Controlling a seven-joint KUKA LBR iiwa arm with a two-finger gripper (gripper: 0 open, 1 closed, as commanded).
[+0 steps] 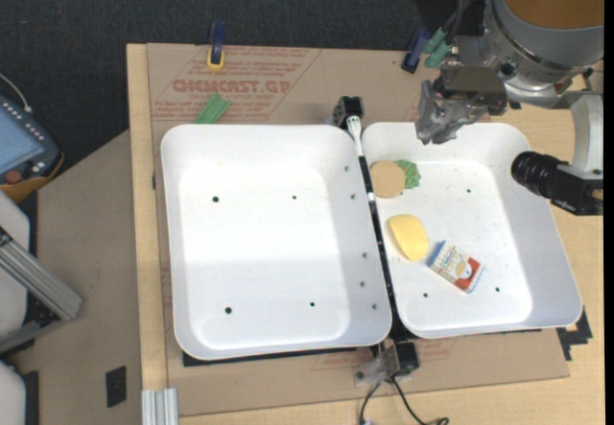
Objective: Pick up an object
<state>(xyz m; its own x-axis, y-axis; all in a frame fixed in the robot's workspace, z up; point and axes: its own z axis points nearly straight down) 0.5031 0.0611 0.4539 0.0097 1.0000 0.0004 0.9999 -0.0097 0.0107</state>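
Observation:
In the right bin lie three objects. A round tan cookie-like piece with a green leafy bit beside it sits near the bin's left wall. Below it lies a yellow lump, and a small red, white and blue packet rests just right of that. My gripper hangs over the bin's back edge, above and to the right of the tan piece, with nothing visible between its fingers.
The left bin stands beside the right one, with a black divider between them. A black cylinder juts in at the right edge. Clamps hold the cardboard base at the back.

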